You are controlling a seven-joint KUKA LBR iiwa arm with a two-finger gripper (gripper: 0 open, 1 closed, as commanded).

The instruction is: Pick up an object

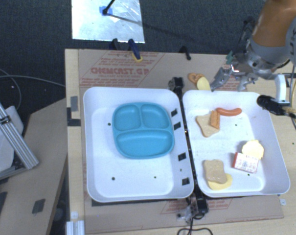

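The left bin [96,146] holds a blue plate [142,130] at its middle, three sections, long axis across the frame. In the right bin [272,146], lower centre, a bread slice [215,170] lies on a yellow piece [225,182]. Higher up, another bread slice [203,126] touches a small orange stick [215,119] standing nearly upright in frame; a sausage [228,112] lies crosswise, ends pointing left and right. A red-white box [245,162] sits beside a pale yellow piece [253,148]. At upper right the gripper [231,80] hangs above the bin's far edge, fingers spread, holding nothing.
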